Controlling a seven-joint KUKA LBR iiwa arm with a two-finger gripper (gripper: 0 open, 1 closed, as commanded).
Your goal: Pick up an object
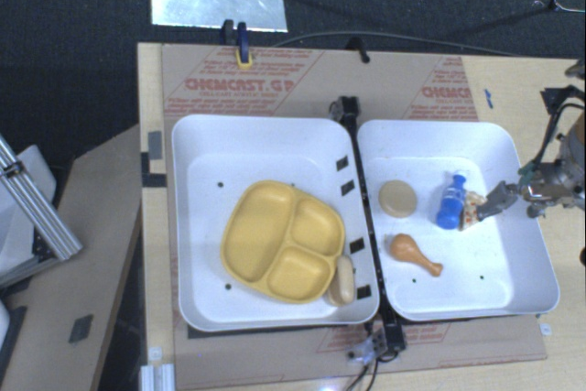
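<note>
The right bin (513, 288) holds a blue bottle (450, 201), a round tan disc (398, 198), an orange-brown drumstick (417, 255) and a small speckled piece (472, 210) just right of the bottle. My gripper (494, 200) reaches in low from the right edge. Its dark tip is right beside the speckled piece and close to the blue bottle. Whether it touches either one is not clear from this angle.
The left bin (197, 197) holds a yellow divided plate (282, 240) with a pale beige roll (343, 279) at its lower right corner. A dark divider with clips (362, 215) runs between the bins. Cables hang near the arm at the right edge.
</note>
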